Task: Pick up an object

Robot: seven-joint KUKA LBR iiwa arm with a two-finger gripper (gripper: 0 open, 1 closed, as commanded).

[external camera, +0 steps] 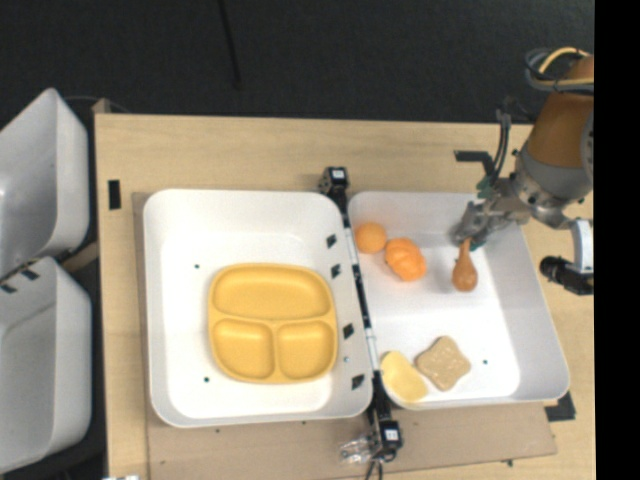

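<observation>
claw (pixel 468 236): low over the right bin (pixel 520 368), at its far right part; how far open, can't tell
contact: tip is at the top end of the drumstick (pixel 464 268); a real hold isn't visible
drumstick: in the right bin, directly under the claw, right of the two orange pieces
look: orange-brown, narrow end up toward the claw, bulb end toward the bin's near side

Count on the table (pixel 120 148): two white bins — left bin (pixel 170 368), right bin (pixel 520 348).

Left bin: one yellow divided tray (pixel 271 321).

Right bin — five items: two orange round pieces (pixel 371 237) (pixel 405 259), one drumstick-shaped piece (pixel 464 268), one tan bread slice (pixel 443 363), one pale yellow wedge (pixel 402 377).
</observation>
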